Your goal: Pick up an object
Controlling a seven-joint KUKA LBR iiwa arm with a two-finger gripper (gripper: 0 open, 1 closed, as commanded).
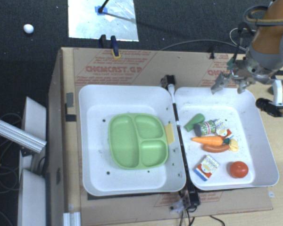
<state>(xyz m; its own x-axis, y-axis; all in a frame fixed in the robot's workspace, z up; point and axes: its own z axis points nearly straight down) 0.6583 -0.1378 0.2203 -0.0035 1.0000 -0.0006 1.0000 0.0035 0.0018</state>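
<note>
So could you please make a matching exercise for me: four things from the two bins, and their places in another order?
Things:
1. green divided plate
2. tomato
3. carrot
4. small carton

Places:
A. near right corner of the right bin
B. left bin
C. middle of the right bin
D. near edge of the right bin, left of the tomato

Pairs: 1-B, 2-A, 3-C, 4-D

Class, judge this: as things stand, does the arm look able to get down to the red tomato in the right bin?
Probably yes. The tomato lies apart from the other items with nothing over it, and the gripper hovers above that bin's far edge.
</note>
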